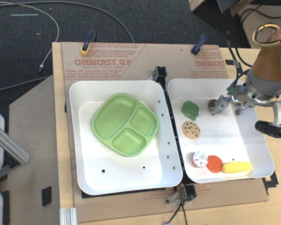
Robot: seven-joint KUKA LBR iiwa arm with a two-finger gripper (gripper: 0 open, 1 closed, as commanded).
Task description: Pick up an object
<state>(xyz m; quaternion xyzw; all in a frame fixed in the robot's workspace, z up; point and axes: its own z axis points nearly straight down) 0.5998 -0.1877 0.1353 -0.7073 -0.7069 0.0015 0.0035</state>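
We see the arm reaching in from the right, over the far part of the right bin. The pincer hangs low there; whether it is apart or together we cannot tell. Nothing shows between its tips. Just left of it lies a green leaf. Nearer the front we find a cookie, then a row along the front wall: a white die, a tomato and a corn cob. The left bin holds a green divided plate. Both bins rest on the tabletop.
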